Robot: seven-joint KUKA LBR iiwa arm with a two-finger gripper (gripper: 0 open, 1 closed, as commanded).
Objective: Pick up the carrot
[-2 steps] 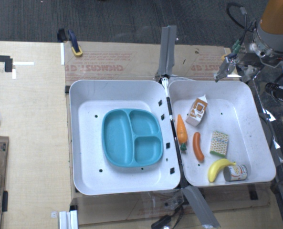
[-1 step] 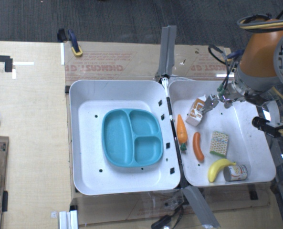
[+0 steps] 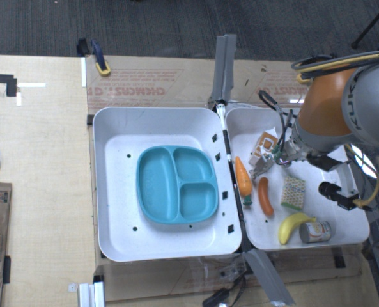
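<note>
Camera view has the claw low in the right bin, and I cannot tell its state. Just to its left lies the carrot, apparently untouched, so the grasp and lift remain.

Carrot hard against bin wall; sausage just beside; open floor above.

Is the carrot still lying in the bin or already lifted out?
In the bin. The carrot lies flat along the right bin's left wall, with the claw beside it.
</note>
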